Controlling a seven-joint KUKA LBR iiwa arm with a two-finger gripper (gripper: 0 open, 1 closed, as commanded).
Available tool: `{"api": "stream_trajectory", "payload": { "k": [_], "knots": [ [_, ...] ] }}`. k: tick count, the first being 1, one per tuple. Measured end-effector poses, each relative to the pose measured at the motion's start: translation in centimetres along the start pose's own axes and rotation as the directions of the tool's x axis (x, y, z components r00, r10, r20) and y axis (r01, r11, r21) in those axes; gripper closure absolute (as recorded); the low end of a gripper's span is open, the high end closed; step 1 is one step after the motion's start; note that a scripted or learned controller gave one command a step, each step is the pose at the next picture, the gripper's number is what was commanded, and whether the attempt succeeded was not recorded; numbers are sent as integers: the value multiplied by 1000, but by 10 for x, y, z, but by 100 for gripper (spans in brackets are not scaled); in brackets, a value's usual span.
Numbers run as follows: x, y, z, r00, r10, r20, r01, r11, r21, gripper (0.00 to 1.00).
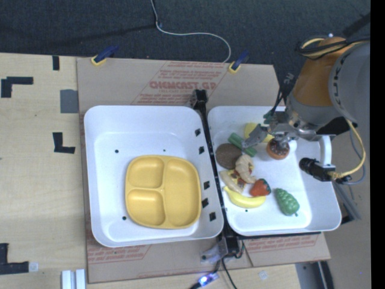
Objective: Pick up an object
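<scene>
Grey metal of the gripper hangs low over the upper part of the right bin, right of frame centre; I cannot tell how it is set, since the wrist hides that. Just beside it I see a small round brown-and-red piece and a yellow-and-green piece. Further left in that bin sit a dark brown round item, a tan lumpy one, a red strawberry-like toy, a yellow banana along the lower side, and a knobbly green fruit apart at lower right. The left bin holds a yellow divided plate with three compartments. Both bins rest on brown cardboard atop a pale wooden bench, with dark carpet across the top of the frame.
</scene>
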State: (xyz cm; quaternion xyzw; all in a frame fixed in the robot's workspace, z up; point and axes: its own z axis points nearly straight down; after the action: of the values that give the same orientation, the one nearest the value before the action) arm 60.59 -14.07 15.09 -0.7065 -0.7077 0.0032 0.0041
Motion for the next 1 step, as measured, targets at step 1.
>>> {"api": "stream_trajectory", "payload": {
  "k": [1],
  "knots": [
    [-4,6,59,1000,0,1,0,1000,-4,0]
  ]
}}
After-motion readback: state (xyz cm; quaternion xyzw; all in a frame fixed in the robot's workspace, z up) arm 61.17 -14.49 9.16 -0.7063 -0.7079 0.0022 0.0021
